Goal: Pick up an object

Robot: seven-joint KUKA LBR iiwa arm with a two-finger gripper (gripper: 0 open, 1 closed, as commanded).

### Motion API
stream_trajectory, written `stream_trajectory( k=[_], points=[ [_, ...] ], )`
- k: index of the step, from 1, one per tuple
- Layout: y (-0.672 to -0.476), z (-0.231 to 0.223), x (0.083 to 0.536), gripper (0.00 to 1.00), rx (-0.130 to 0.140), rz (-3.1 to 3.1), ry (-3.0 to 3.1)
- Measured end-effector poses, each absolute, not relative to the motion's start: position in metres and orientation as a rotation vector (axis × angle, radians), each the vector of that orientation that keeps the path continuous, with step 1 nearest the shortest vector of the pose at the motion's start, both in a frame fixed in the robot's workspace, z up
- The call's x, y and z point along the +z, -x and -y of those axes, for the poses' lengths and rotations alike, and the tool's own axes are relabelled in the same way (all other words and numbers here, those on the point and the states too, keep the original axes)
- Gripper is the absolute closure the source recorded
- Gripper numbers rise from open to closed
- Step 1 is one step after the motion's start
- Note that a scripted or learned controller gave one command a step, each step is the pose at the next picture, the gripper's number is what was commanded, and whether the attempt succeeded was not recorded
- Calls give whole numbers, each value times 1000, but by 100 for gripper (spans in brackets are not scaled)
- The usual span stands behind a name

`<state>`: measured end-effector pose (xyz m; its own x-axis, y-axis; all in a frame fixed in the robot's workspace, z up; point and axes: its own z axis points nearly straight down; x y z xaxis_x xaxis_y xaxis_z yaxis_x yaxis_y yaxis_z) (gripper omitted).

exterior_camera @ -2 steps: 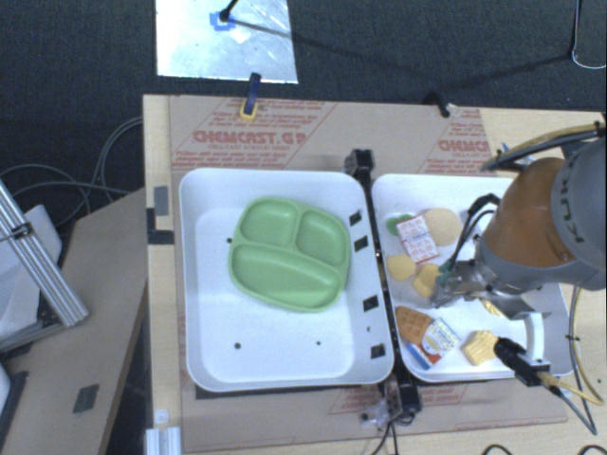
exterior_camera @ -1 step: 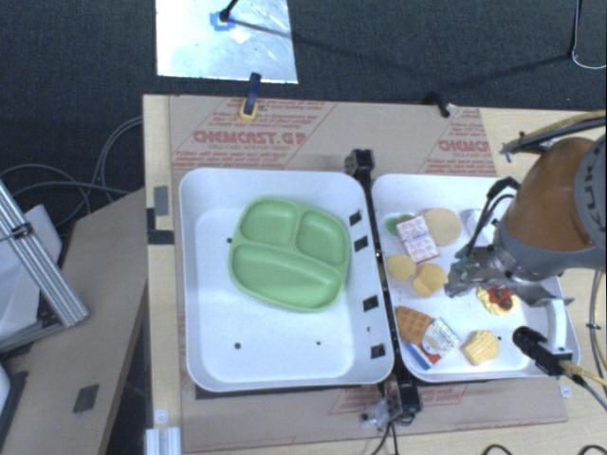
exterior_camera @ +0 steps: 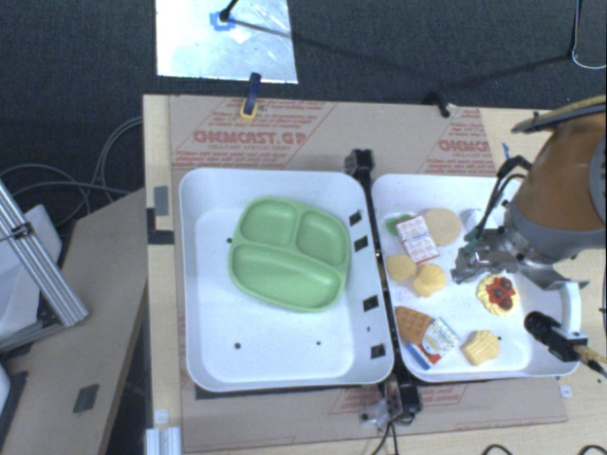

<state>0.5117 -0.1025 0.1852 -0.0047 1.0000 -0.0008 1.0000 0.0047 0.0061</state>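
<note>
Grey hand hovers low in the right bin beside the spaghetti toy; I cannot tell its state; next, I judge, it must descend and close

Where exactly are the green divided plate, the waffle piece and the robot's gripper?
Green divided plastic plate (exterior_camera: 288, 254): camera view, the long lower compartment.
Brown waffle piece (exterior_camera: 413, 323): camera view, its middle.
Gripper (exterior_camera: 468, 263): camera view, at the fingertips.

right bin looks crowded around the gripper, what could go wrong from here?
1. The gripper sits low among tightly packed food items; closing here could catch the yellow piece or the red-and-yellow item by an edge and drop it.
2. The right bin is crowded, so it may shove neighbours like the red-and-white packet.
</note>
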Motion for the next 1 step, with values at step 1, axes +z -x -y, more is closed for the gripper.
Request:
stream_trajectory(
  k=[1],
  points=[
    [-513, 103, 227, 100, 5, -2223, -2213]
  ],
)
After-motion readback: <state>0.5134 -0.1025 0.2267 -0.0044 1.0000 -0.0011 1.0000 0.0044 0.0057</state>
